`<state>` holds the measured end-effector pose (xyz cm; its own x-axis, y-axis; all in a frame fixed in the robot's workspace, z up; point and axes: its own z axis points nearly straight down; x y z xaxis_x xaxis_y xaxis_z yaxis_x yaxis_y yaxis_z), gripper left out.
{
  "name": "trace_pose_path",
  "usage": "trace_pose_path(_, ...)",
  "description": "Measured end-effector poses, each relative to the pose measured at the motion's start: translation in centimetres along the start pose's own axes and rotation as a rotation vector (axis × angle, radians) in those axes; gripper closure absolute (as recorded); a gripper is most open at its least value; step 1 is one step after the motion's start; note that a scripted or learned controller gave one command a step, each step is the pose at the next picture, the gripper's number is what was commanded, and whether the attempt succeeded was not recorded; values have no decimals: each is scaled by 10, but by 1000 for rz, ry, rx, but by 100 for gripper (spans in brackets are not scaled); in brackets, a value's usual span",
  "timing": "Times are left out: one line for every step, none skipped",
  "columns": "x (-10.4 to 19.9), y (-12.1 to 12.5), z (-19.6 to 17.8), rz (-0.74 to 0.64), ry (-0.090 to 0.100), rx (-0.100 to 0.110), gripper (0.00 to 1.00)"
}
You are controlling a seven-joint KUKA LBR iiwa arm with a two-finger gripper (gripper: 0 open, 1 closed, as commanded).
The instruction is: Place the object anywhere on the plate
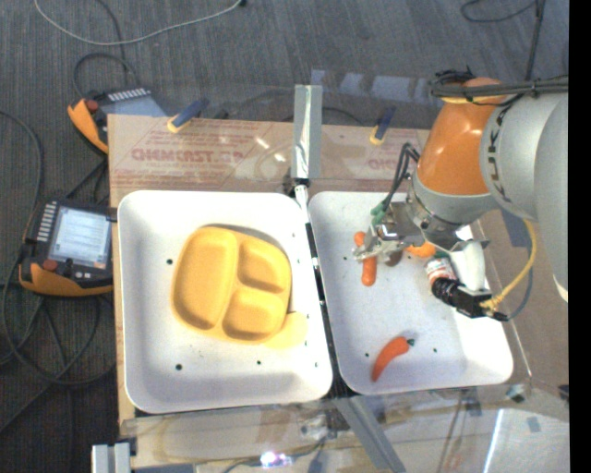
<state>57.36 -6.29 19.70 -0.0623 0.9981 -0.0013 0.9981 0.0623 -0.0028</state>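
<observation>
Now | pincer (369,248) over right bin (480,365) | plate (233,282) in left bin (148,369)

A dark grey ribbed carpet (231,46) is crossed by loose cables (83,28). A printed cardboard sheet (203,152) is laid beneath the bench, and a lit handheld pendant (69,245) is left at its side.

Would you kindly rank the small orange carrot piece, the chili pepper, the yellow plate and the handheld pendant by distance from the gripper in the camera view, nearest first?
From the gripper:
1. Small orange carrot piece, in the right bin, right beneath the gripper.
2. Chili pepper, near the front of the right bin.
3. Yellow plate, in the left bin.
4. Handheld pendant, on the floor beyond the left bin.
</observation>
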Motion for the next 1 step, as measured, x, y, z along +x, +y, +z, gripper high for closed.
trace_pose_path(73, 44, 14, -29, 0, 1, 100)
